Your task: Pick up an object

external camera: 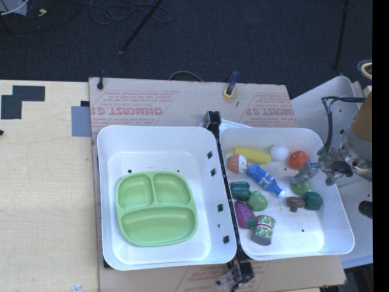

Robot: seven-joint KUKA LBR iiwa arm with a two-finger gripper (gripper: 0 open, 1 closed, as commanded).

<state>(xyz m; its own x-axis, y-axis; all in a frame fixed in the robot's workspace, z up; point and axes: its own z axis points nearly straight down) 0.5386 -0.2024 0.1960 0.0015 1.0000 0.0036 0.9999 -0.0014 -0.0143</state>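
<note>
The right bin [328, 239] holds several small toys: a yellow corn cob [252, 156], a white ball [279, 152], an orange ball [298, 159], a blue bottle [265, 180], a dark green pepper [239, 191], a purple piece [244, 214], a small can [264, 229], a brown mushroom [295, 203] and a teal block [313, 200]. My gripper [317, 175] hangs low at that bin's right side, open, with nothing between its fingers. One grey finger [303, 174] lies just above a light green piece [299, 188].
The left bin [109, 163] holds a light green divided plate [157, 207]. A black divider [222, 193] runs between the two bins. Both bins rest on cardboard [158, 105] on the wooden bench. The arm's wrist and cables [349, 145] stand over the right bin's right wall.
</note>
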